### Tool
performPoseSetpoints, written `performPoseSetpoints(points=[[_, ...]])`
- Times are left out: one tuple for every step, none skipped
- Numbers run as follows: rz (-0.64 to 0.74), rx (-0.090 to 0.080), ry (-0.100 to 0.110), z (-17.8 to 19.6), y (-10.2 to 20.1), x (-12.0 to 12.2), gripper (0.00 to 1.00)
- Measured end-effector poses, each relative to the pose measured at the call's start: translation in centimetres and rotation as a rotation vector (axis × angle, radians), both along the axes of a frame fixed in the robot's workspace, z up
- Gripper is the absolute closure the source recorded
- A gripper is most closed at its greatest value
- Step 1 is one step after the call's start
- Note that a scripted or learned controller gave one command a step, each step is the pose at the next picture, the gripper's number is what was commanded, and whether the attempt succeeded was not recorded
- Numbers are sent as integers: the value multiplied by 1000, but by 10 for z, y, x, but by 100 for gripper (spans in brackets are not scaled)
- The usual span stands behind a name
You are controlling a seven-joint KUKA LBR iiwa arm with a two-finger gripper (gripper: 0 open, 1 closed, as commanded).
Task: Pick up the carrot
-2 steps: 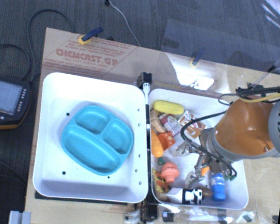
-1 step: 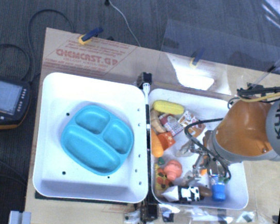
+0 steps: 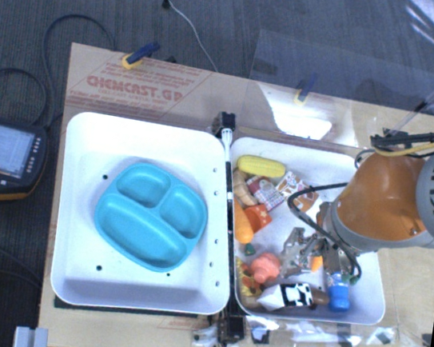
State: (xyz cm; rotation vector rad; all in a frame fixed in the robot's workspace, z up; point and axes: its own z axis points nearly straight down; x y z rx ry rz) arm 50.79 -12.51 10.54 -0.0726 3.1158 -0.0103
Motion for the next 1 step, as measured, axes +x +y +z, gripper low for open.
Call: performPoseSetpoints(points=[[-339,9,20,27,-37,-10,100]])
